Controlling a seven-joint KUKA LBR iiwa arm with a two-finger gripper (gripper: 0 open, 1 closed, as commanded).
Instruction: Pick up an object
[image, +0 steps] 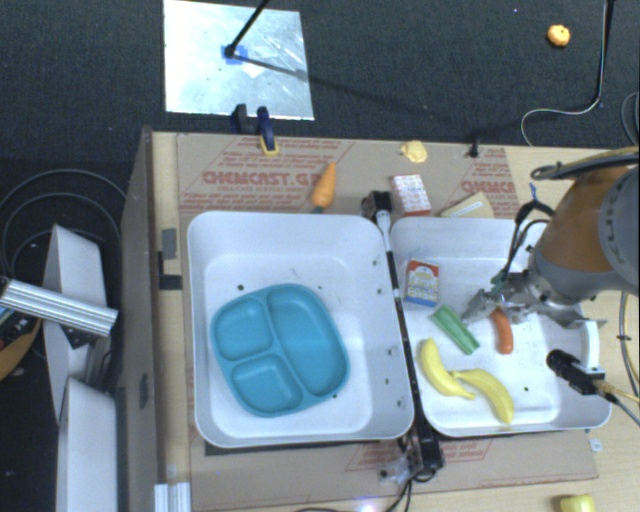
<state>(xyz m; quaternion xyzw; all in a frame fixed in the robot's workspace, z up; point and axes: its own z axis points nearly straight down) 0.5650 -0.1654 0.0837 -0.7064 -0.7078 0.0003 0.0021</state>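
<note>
Over right bin (440, 238), gripper (492, 303) low beside orange sausage (504, 334) and green stick (454, 329); grip state impossible to tell. Approach step; next needs closing on one.

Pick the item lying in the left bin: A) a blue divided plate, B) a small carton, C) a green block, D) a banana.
A: the blue divided plate sits alone in the left bin; the others lie in the right bin.
</note>
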